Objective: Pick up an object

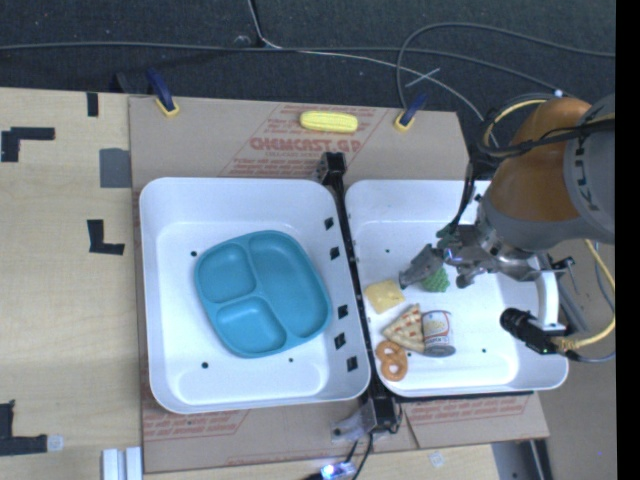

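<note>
Two shallow white bins sit side by side on a sheet of brown cardboard (290, 143), split by a black divider (345, 268) that serves here as the landmark. To the left of the divider, the left bin (170, 218) holds a blue sectioned plate (262, 292), lying flat near the bin's middle with three compartments facing up. Beyond the far end of the divider, on the cardboard outside both bins, lies a yellow corn-like toy (328, 122), with a blue-and-yellow clamp (163, 97) at the cardboard's far left corner and another clamp (410, 113) to the right of the toy. Just to the right of the divider, in the right bin (400, 203), a small cluster of things lies close together: a pale yellow block (384, 295) nearest the divider, a triangular pizza-slice toy (405, 326) just below it, a small can on its side (436, 332) touching the slice's right edge, and an orange pretzel-shaped piece (392, 360) at the near end of the group. A green object (437, 281) lies a little farther from the divider than the yellow block, at the top of the cluster. The gripper (428, 266) reaches in from the right and sits directly over this green object, its dark tip touching or overlapping the object's upper left side; how far its fingers are spread, and whether they have the object between them, cannot be told. Cables (440, 43) loop over the dark surface behind the arm.
</note>
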Motion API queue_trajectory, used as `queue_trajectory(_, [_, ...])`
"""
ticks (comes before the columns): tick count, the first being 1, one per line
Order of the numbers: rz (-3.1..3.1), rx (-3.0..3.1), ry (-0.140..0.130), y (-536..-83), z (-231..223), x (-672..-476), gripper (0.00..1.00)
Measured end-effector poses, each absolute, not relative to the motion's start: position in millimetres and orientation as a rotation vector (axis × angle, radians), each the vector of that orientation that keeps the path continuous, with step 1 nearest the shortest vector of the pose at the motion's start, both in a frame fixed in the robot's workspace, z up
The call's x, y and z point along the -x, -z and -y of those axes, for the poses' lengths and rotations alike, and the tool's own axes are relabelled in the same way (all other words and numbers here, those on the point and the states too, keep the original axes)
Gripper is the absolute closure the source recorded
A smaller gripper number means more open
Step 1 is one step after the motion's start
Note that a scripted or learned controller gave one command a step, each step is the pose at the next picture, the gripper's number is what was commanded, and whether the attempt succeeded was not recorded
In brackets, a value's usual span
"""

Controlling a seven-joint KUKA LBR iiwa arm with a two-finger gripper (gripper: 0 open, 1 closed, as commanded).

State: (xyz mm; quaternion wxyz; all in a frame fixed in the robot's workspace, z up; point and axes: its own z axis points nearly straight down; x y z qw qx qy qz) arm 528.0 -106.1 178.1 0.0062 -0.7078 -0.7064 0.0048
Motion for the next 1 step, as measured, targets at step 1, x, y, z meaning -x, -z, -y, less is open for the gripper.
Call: queue_trajectory(1, [2.221, 2.218, -0.002, -184.8, 105.8, -531.2, 0.00])
